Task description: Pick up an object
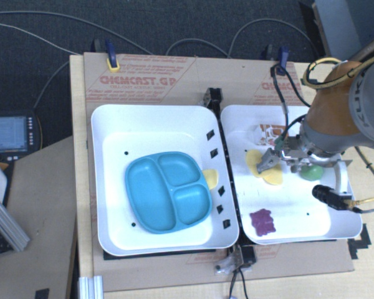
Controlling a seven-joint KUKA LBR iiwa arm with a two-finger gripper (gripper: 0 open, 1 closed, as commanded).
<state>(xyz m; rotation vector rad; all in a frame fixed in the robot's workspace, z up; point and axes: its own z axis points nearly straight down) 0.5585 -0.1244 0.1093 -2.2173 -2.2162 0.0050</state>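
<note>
My gripper (275,159) hangs low over the right bin (311,226), its grey fingers spread above two pale yellow pieces (267,169). Nothing sits between the fingers. A green round object (311,171) lies just right of the gripper, partly hidden by the wrist. Near the bin's front lies a purple object (262,222). An orange and white packet (271,132) rests at the back of the bin.
The left bin (106,167) holds a blue divided plate (167,190), with a small yellow piece (210,178) at its right edge. Black clips run along the divider between the bins. Cables trail over the bench's right side.
</note>
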